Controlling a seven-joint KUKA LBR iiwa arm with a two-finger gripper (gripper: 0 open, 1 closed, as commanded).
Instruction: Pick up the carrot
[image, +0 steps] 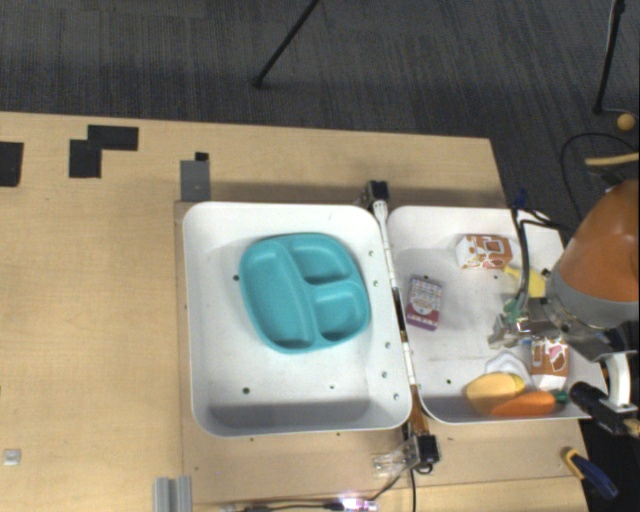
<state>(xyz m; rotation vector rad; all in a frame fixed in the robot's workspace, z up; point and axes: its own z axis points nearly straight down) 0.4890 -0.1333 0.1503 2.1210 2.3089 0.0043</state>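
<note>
Camera view. The hand (513, 322) hangs over the right bin (440, 395), at its right side, below the arm's orange band (607, 245). Whether it is open or closed cannot be told; nothing is seen gripped in it.

The carrot (523, 405) lies flat against the bin's near wall in the near-right corner, long axis running left to right, touching a yellow, lemon-like item (494, 386) on its left. A small printed packet (549, 355) sits just beyond it.

Handling, by judgement: it looks like a toy carrot, light, rigid and smooth, so it is liable to slip or roll. Best purchase is across the thick middle, clear of the yellow item. The wall crowds the near side, which may obstruct a straight descent.

The left bin (210, 330) holds a teal divided plate (303, 290).
</note>
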